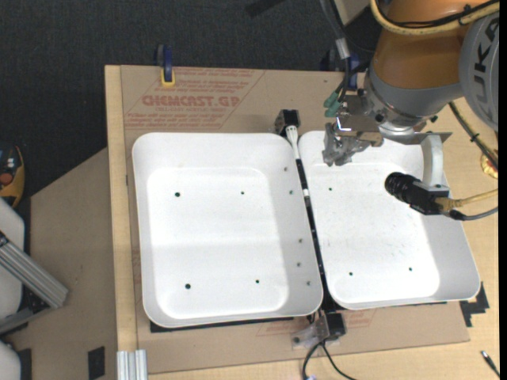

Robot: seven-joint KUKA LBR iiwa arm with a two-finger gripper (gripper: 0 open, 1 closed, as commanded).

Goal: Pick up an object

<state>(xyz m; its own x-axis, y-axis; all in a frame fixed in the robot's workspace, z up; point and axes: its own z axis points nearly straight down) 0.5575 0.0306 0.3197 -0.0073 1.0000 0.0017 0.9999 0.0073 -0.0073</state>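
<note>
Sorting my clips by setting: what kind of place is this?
Most likely a robotics lab test bench. Two shallow white bins sit side by side on a clamped board, a grey and orange arm reaches over the right bin, and cables trail off the bench.

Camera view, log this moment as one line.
arm: over right bin | gripper: near its back-left corner | held object: none seen

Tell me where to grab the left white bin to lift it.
Probably take the left bin by its outward lip on the view's left or near edge, coming from outside. The walls are shallow and the lip is free there; the opposite edge butts against a black strip and the other bin.
</note>
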